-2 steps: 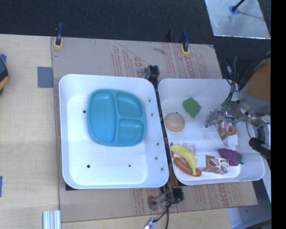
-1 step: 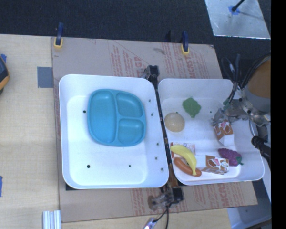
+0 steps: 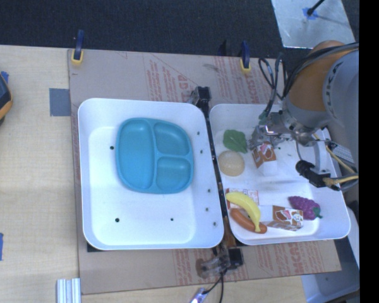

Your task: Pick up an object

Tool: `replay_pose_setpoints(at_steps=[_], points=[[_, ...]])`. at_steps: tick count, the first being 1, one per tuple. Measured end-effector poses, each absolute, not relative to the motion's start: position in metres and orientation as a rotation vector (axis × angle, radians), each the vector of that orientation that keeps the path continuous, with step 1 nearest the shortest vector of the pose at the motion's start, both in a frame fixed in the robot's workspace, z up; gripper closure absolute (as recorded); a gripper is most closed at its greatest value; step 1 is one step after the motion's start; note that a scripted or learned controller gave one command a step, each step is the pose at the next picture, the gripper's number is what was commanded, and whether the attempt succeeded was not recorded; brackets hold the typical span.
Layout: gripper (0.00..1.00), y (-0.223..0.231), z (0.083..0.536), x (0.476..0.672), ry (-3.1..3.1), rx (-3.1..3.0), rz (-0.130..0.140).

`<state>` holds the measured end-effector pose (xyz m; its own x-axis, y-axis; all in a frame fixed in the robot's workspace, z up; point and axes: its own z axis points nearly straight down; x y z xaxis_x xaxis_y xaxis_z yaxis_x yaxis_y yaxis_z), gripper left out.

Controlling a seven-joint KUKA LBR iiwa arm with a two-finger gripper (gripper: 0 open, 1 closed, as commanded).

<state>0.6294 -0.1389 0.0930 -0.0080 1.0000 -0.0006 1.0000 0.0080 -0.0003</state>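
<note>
Since the gripper (image 3: 263, 145) sits low over the right bin (image 3: 341, 229), it's clamped on a small red-and-white packet (image 3: 263, 154), seemingly mid-pick.

The bulky grey metal robot arm (image 3: 341, 87) wears a broad orange band; thin black cables loop beside its metallic wrist

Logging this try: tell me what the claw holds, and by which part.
It cannot be told. The claw sits just above a small brown-and-white packet in the right bin, but no hold on it is visible.
</note>
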Motion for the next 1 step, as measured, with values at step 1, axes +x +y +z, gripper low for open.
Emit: replay_pose_setpoints(at_steps=[1], points=[[1.00,-0.0898,0.1930,0.6416,2.227,2.217,0.000]])
